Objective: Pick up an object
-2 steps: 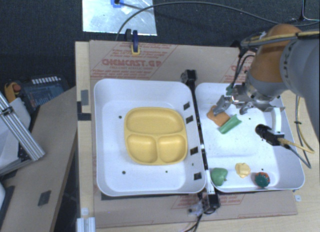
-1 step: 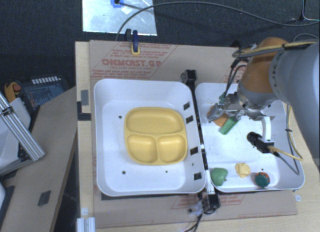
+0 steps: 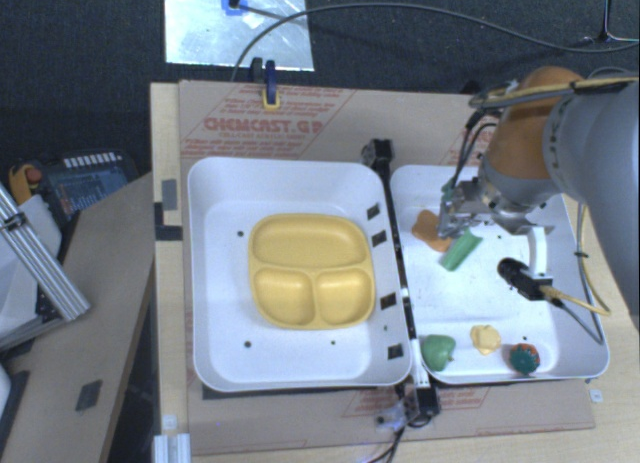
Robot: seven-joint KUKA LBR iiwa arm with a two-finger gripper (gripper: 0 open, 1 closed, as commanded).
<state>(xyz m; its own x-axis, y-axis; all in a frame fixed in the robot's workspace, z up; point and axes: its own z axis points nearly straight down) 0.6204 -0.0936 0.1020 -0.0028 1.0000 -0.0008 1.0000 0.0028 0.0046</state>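
Here, my gripper (image 3: 458, 219) hangs low in the right bin (image 3: 560, 351), just above a green block (image 3: 459, 251) and beside an orange piece (image 3: 430, 230); finger spread unclear. Near edge: green lump (image 3: 437, 350), yellow piece (image 3: 485, 338). Left bin (image 3: 215, 281) holds a yellow divided tray (image 3: 308, 269).

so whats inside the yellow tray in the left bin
The yellow tray in the left bin has three compartments, and all three show bare yellow plastic. Whatever lies beneath the tray is covered.
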